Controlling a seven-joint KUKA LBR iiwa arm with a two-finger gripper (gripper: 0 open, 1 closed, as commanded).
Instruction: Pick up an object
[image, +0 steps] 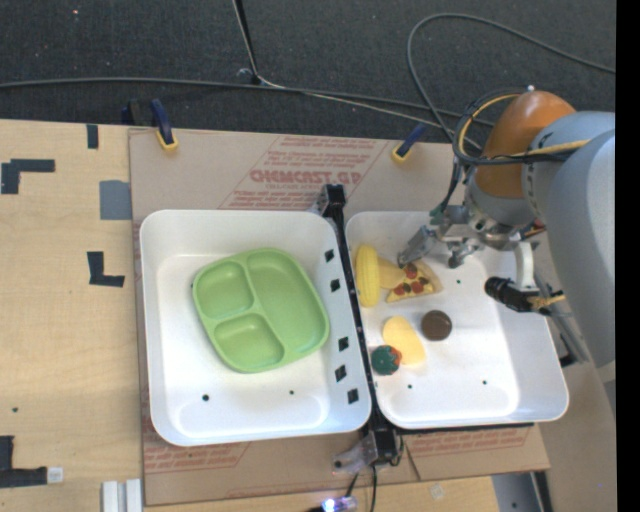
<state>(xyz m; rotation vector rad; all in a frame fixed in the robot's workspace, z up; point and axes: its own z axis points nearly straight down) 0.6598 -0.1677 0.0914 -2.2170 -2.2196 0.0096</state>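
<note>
Since the task names no particular object, the likeliest target is the pizza slice toy (415, 285), which lies in the upper middle of the right bin (520, 395), closest to the gripper (432, 248). Its fingers look spread apart above the slice's upper edge, one dark tip near the slice and the other further right, with nothing between them; the hand appears poised over the slice and not yet closed on it. Just left of the slice, a yellow corn-like piece (367, 275) rests against the divider (343, 300) between the bins, touching or nearly touching the slice. Below them sit a small brown round piece (435, 324), a pale yellow lump (403, 340) and a green and red item (384, 360), the last two touching. That crowding probably explains an approach from the slice's open upper side. The left bin (175, 400) holds a green sectioned plate (260, 308), well apart from the action. The arm (575, 190) reaches in from the right.
</note>
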